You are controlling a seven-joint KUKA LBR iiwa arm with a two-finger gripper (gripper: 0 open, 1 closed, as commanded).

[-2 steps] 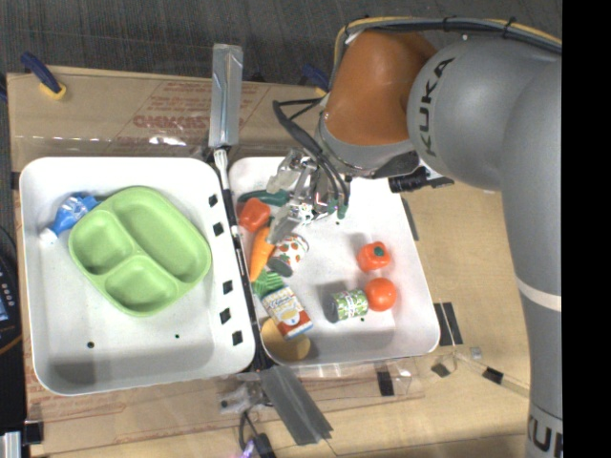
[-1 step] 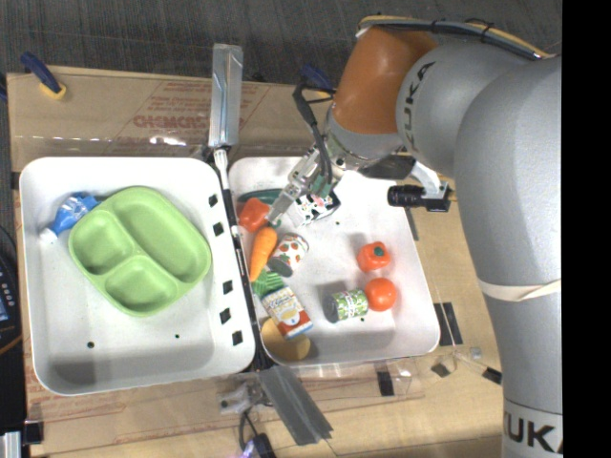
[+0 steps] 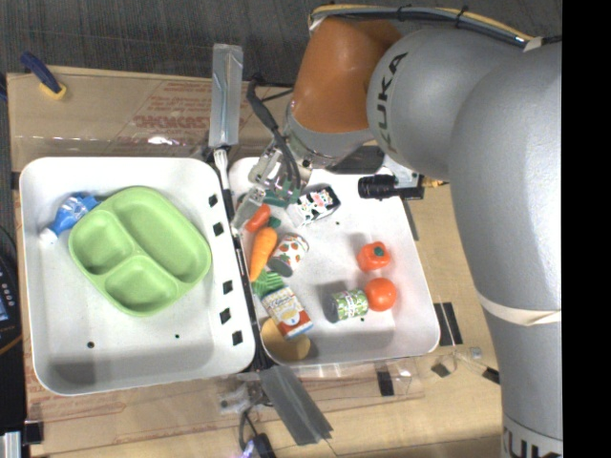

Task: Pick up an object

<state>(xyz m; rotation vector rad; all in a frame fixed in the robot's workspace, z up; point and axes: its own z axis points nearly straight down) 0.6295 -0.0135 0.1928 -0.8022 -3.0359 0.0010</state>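
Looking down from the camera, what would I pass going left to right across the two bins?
Blue wrapper → green divided plate → carrot → green can → two tomatoes.

Green divided plate (image 3: 139,246) in white bin (image 3: 38,342); orange carrot (image 3: 262,251); two red-orange tomatoes (image 3: 374,256); black-and-white patterned carton (image 3: 319,202); blue crumpled wrapper (image 3: 71,209); green-labelled can (image 3: 349,304).

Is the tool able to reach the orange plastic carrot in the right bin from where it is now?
Probably yes. The tool hovers just above the orange plastic carrot, whose upper side lies uncovered against the right white bin's left wall.
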